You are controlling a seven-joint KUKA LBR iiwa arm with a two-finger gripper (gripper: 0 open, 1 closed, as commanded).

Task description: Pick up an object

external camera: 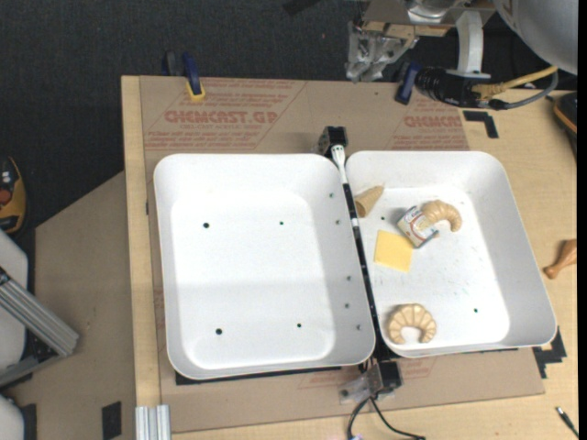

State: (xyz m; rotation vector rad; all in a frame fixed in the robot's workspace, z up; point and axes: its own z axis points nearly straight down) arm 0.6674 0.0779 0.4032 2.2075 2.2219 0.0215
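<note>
1. The arm's end effector [371,58] sits way up at the far edge of the table [275,108], beyond both bins and well apart from everything in them. It's small and a bit blurry, so whether it's released or clenched can't be told from here. Nothing is visibly between its tips.
2. Two white bins sit side by side on the brown board. The left bin [183,246] shows just a few dark dots on its floor.
3. The right bin [514,246] has all the goodies. A croissant [412,323] lies near the front-left corner, curled with its tips pointing toward the near edge.
4. A flat yellow cheese slice [395,250] lies a little farther back, close to the divider between the bins.
5. Farther again, a second croissant [443,214] curves around a small can [417,226] lying on its side, the two look like they're touching.
6. A small tan wedge [369,200] sits at the far-left of that bin, just beside the divider.
7. A blue clamp [192,73] grips the board's far-left edge.
</note>
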